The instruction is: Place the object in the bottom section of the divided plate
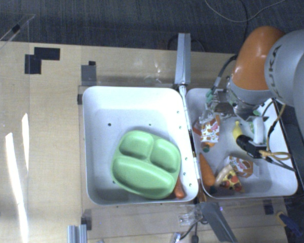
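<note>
A: Several small objects crowd the right white bin [289, 181]: a red-and-white printed packet [209, 131], an orange carrot-shaped toy [206, 170], a yellow banana-like piece [237, 132]. Which does the end effector [220, 105] have?

B: I cannot tell; its grip is hidden under the wrist.

A: The risk?

B: Grabbing two, or missing the green divided plastic plate [147, 163], tilted in the left bin [96, 115].

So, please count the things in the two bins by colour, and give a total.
Green: 1, the divided plate in the left bin
Orange: 2, a carrot in the right bin and an orange piece by the plate's edge
Yellow: 1, a banana
Multicoloured: 2, packet and pizza slice
Total: 6
</note>
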Tool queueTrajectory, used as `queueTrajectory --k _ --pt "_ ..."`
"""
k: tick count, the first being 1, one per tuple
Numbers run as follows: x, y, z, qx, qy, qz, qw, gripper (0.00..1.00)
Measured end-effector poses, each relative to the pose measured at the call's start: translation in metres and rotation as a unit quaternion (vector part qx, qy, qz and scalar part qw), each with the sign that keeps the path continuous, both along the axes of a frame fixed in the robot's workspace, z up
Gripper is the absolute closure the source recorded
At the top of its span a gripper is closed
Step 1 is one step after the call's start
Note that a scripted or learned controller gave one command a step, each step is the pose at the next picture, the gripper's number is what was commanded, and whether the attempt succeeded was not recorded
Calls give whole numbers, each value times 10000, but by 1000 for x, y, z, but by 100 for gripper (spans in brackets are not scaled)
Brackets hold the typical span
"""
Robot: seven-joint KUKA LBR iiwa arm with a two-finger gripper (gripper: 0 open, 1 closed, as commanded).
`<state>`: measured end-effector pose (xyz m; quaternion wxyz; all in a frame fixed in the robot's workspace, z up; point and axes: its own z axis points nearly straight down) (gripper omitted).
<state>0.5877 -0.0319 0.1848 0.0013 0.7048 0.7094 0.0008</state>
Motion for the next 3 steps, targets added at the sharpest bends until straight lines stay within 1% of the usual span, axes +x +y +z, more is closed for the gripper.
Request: queueTrajectory --k 1,2,3 --pt "-37 47 3 -48 -64 -738 9972 100" --pt "14 11 133 6 -15 -908 9959 100" --pt "-57 84 0 13 7 -1113 9938 100"
